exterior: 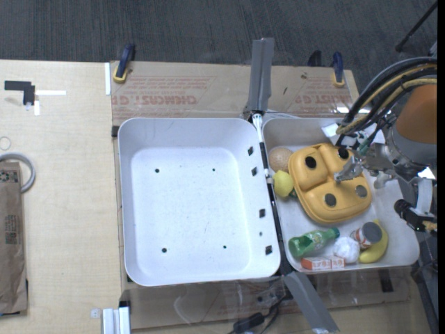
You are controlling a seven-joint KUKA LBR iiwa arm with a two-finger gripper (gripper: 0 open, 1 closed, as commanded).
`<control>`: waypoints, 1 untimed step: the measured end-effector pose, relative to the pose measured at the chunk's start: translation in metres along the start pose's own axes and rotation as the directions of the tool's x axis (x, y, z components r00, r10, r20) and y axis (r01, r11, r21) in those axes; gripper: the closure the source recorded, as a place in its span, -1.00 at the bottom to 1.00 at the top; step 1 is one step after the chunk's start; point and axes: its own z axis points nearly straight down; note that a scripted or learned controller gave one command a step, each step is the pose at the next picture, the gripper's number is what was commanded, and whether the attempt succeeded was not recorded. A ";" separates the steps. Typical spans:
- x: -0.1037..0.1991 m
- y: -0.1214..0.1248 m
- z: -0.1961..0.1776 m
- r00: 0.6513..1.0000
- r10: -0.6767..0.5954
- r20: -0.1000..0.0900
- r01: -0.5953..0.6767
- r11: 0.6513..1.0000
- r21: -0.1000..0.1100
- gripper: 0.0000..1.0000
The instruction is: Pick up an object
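**Gripper low over the right bin, on the yellow moulded piece**

Two white bins side by side on the bench. Left bin [139, 186]: bare white floor with a few small dark dots. Right bin [410, 256]: crowded.

Arm [417, 127] enters from the right, orange band at the right edge of the bin, cables looping above it. Gripper [348, 171] sits down among the objects near the bin's middle, its metal tip against the upper face of a large yellow plastic piece [327, 183] (two lobes, dark holes in each). Whether the fingers are spread or closed: cannot tell; the tip is too small and cluttered.

Other contents of the right bin:
- Beige rounded object [279, 158] by the left wall, towards the far corner.
- Small yellow lemon-like fruit [283, 184] just in front of it, touching the yellow piece's left side.
- Green bottle [313, 241] lying along the near edge.
- White crumpled item [345, 248] beside the bottle.
- Banana [375, 250] at the near right corner, a grey round thing above it.
- Red-and-white flat packet [323, 263] against the near wall.
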 end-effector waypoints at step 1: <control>-0.022 -0.058 0.015 0.996 -0.087 -0.002 0.087 0.996 -0.024 -1.00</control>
